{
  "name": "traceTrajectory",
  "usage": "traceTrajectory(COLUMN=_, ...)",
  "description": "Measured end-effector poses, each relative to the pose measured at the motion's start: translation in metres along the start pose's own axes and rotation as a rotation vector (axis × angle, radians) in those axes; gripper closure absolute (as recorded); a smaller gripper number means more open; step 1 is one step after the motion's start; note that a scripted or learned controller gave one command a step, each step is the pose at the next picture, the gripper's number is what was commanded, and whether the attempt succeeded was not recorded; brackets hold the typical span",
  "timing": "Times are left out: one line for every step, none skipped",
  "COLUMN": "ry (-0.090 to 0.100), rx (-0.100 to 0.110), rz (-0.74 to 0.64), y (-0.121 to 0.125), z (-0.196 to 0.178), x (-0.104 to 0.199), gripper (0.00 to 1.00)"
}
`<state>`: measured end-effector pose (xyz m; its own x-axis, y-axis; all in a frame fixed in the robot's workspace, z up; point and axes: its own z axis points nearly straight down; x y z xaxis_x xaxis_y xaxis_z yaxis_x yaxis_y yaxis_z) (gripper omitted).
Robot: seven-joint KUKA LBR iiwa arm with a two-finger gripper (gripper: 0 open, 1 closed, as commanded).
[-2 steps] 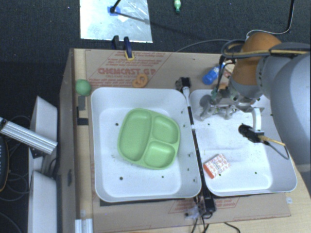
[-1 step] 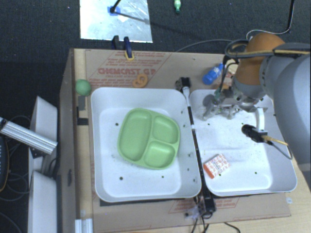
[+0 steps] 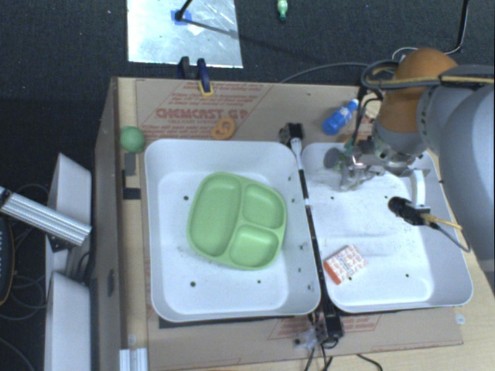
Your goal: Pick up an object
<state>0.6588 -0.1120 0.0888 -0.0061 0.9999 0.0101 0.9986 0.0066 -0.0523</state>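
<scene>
The end effector [image 3: 357, 170] hangs low at the far end of the right bin [image 3: 406, 277]; whether it is clenched or released, I cannot tell. The packet [image 3: 345, 263] lies well apart, near the bin's front. Closing here would likely catch nothing, or scrape the wall.

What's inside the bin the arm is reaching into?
An orange-and-white packet lies in the bin near the front edge. The gripper hangs over the far end; the floor beneath it is hidden.

Red "CHEMCAST GP" print on the brown board [image 3: 259, 101]
</scene>
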Motion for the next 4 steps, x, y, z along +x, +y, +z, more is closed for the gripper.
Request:
traceTrajectory(ry=-0.001, rx=-0.005, rz=-0.001, y=0.001, z=-0.001, x=0.0, gripper=0.0)
traceTrajectory(ry=0.001, rx=-0.008, rz=-0.001, y=0.002, z=0.009, x=-0.016, gripper=0.0)
traceTrajectory(ry=0.001, rx=-0.008, rz=-0.001, y=0.002, z=0.009, x=-0.017, gripper=0.0)
traceTrajectory(ry=0.002, rx=-0.009, rz=-0.001, y=0.002, z=0.009, x=-0.032, gripper=0.0)
